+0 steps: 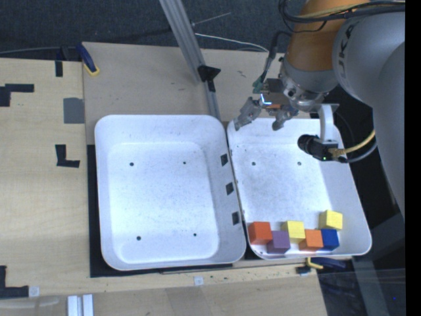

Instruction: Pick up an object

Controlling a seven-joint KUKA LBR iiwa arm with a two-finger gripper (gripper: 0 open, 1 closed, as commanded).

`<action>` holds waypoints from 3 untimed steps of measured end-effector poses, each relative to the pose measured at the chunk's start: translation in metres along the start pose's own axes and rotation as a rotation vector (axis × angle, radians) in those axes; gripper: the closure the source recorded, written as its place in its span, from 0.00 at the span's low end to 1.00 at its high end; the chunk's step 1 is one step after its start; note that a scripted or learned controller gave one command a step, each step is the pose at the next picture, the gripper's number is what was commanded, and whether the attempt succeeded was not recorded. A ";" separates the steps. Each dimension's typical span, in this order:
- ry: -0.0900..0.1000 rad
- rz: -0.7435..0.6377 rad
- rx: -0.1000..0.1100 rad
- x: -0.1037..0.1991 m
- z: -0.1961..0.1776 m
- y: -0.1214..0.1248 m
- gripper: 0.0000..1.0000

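— Nearest the lens, what is being seen?

— Six small blocks are being kept along the near wall of the right bin [342,176], at about 6 o'clock from the gripper [261,120]: an orange block [260,231], a purple block [281,241], a yellow block [295,229], a second orange block [313,238], a blue block [330,239] and another yellow block [333,219], all bunched closely together.

— And the gripper itself?

— It is being held over the far rim of the right bin, well apart from the blocks. Its fingers are being kept spread apart, and nothing is being gripped between them.

— What is lying around it?

— The grey arm [375,51] with its orange band is being extended in from 3 o'clock. At 9 o'clock of the right bin, the left bin [105,137] is being set edge to edge with it. At 11 o'clock of the gripper, a slanted metal rail [184,28] is being seen above the wooden bench [39,189].
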State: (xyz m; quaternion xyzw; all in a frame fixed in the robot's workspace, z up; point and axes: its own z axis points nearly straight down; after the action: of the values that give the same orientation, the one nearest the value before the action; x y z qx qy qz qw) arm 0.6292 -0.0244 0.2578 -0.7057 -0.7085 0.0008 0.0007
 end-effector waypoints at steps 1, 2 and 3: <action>0.001 -0.003 -0.001 0.062 0.004 0.010 0.00; 0.000 -0.003 0.006 0.125 0.071 0.019 0.00; -0.003 0.009 -0.003 -0.008 0.038 0.036 0.00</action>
State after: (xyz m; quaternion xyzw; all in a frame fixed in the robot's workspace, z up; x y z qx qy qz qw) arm 0.6648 -0.0325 0.2200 -0.7091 -0.7051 0.0009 -0.0015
